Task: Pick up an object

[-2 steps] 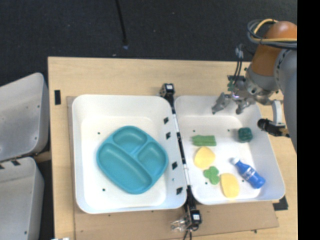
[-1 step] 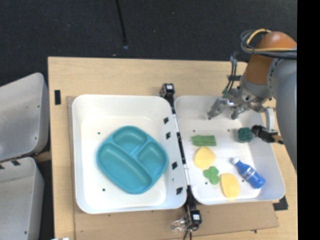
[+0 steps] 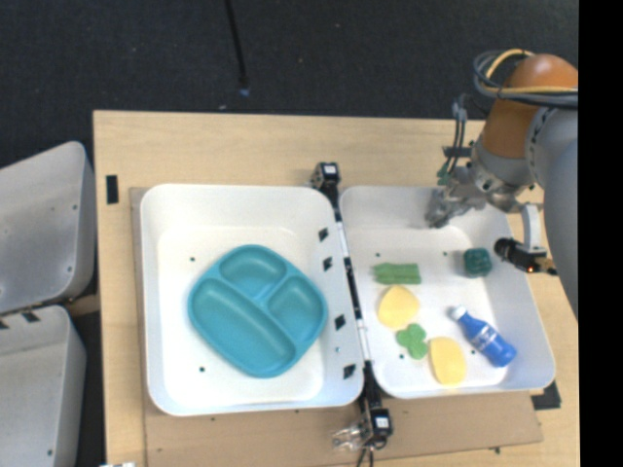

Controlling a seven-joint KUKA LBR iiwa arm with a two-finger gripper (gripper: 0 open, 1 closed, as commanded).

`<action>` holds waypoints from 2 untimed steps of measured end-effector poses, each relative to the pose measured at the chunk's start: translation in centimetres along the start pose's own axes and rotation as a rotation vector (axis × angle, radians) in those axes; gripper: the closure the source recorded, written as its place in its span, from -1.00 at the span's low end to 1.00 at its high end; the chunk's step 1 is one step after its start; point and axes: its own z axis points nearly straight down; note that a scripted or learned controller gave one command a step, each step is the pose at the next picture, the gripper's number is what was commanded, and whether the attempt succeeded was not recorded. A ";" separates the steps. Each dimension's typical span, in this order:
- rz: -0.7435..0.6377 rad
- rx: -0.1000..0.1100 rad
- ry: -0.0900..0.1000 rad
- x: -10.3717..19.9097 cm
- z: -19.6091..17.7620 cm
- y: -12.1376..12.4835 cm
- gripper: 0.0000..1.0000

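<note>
At the near edge of the wooden bench (image 3: 243, 441), a small black clip (image 3: 375, 420) with loose wires is seen where the two white bins meet. Nearest in the right bin (image 3: 531, 377), a yellow oval piece (image 3: 448, 360) is laid beside a blue bottle (image 3: 485, 338) with a white cap, which is tilted toward the bin's right wall. A small green clover-shaped piece (image 3: 413, 340) is set just left of the oval, and a second yellow rounded piece (image 3: 398, 306) is found just behind it, touching or nearly so. Farther back, a flat green block (image 3: 397, 273) is placed near the bin's left wall, and a small dark teal object (image 3: 476, 262) is seen well to its right, by the arm.

The left bin (image 3: 156, 377) is occupied by a teal divided plate (image 3: 256, 307), laid flat near the middle.

Over the far part of the right bin, the gripper (image 3: 441, 210) is held low above bare white floor, apart from every object, with the green block the closest piece in front of it. Nothing is seen in its grasp; whether it is spread or closed cannot be told from this angle. The grey arm (image 3: 550, 163) with its orange band (image 3: 511, 125) is shown reaching in from the right.

At the far seam of the bins a second black clip (image 3: 326, 174) is fixed. Beyond the bench, a black cable (image 3: 234, 27) is trailed across dark floor, and pale grey panels (image 3: 39, 222) are stood at the left.
</note>
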 end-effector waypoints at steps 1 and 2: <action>0.003 -0.002 0.004 -0.3 -6.6 0.1 1.00; -0.004 -0.001 0.004 -0.8 -11.4 0.9 1.00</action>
